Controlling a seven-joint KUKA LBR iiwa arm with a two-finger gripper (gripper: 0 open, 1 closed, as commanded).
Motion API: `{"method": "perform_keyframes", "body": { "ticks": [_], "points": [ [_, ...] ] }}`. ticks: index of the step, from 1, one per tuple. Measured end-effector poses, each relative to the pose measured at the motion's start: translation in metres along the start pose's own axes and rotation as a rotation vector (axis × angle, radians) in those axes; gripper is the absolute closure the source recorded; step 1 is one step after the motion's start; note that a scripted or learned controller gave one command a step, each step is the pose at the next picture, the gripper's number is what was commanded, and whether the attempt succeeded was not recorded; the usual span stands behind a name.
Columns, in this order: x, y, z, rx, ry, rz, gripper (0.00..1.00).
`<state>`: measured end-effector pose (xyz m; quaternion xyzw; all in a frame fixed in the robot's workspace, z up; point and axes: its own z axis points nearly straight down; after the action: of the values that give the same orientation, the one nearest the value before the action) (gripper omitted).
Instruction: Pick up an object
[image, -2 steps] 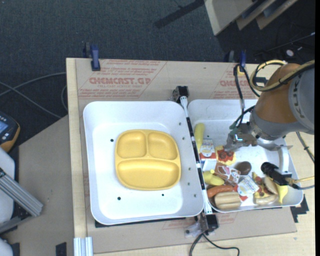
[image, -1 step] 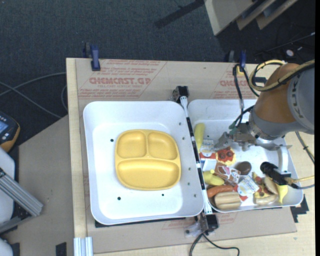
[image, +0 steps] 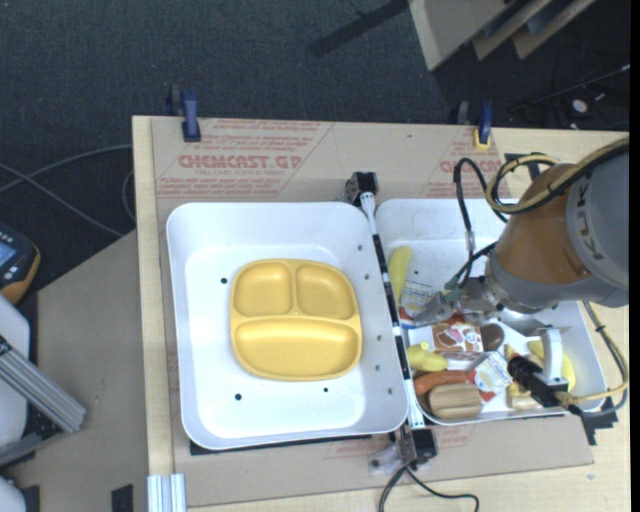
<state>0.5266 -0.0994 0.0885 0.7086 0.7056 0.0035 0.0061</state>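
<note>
The grey arm with the orange band (image: 560, 240) runs off the frame's right edge and covers much of the right-hand shallow white bin (image: 425, 225). Where its wrist dips into the heap of small toy food pieces (image: 465, 370), the tip is too cluttered to make out. Several pieces there are too small to identify.

I count two bins (image: 200, 300), one yellow tray (image: 296, 320), one arm (image: 560, 240), and two blue clamps (image: 188, 112) on the bench (image: 150, 200)
</note>
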Motion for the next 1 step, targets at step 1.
{"method": "perform_keyframes", "body": {
  "ticks": [1],
  "points": [
    [-0.0002, 0.0008, -0.0096, 0.0, -0.001, -0.002, 1.0]
  ]
}}
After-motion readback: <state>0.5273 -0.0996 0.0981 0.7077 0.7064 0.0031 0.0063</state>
